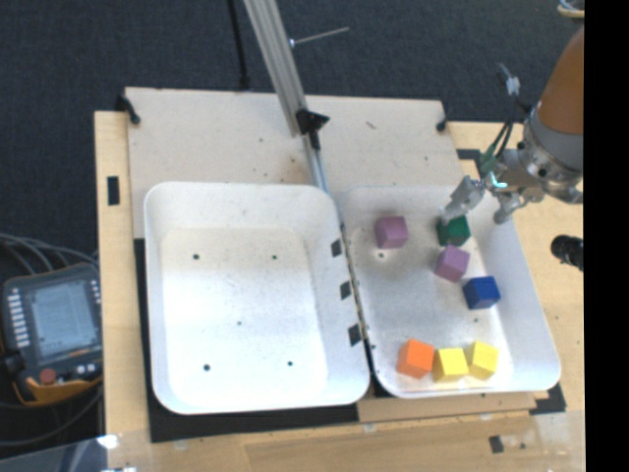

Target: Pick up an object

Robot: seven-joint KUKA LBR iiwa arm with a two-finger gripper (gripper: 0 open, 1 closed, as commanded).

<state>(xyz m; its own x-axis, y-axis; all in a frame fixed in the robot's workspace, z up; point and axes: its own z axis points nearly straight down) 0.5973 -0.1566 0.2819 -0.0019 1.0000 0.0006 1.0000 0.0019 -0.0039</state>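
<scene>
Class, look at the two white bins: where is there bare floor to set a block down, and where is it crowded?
The left bin offers bare floor wall to wall. In the right bin, a free patch lies between the purple block and the orange block. It is crowded by the green block, second purple block and blue block, near the hand.

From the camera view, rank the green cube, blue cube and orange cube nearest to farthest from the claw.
1. green cube: just below the claw, near the right bin's far wall.
2. blue cube: mid-bin, right side.
3. orange cube: at the bin's near edge.
</scene>
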